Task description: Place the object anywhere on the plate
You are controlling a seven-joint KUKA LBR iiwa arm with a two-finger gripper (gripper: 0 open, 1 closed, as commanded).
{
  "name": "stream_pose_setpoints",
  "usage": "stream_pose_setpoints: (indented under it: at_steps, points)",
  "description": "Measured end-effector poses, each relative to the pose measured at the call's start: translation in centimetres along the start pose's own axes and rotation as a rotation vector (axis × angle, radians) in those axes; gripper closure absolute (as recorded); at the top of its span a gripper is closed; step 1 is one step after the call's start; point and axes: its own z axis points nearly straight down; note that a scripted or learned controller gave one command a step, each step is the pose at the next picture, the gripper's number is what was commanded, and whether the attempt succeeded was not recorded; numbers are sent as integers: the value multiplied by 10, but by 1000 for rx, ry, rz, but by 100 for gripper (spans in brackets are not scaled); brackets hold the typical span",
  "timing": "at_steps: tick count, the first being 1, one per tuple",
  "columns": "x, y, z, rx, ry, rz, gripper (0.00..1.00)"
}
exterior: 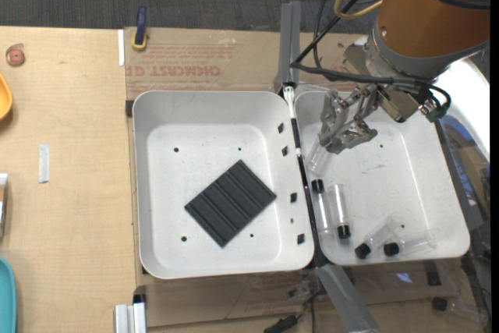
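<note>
The plate [230, 201] is a dark ribbed square lying flat and turned at an angle in the left bin [156, 168]. Several clear plastic tubes with black caps lie in the right bin [437, 191]. One tube [337, 210] rests near that bin's left wall. Another tube [387, 240] sits by the front edge. My gripper [345, 129] hangs over the upper left part of the right bin, just right of the divider between the bins. A faint clear tube [315, 160] lies just below it against the wall.
Cables loop from the arm above the right bin. A metal post [289, 43] stands behind the divider. Cardboard [203, 62] lies behind the left bin, with a blue clamp [140, 27] at its corner.
</note>
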Motion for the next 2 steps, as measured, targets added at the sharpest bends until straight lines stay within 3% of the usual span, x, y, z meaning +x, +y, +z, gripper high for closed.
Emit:
stream_pose_setpoints:
  at_steps: [1, 2]
  points:
    - [26, 37, 90, -2, 1, -392, 100]
    - [-20, 3, 51, -1, -2, -812, 100]
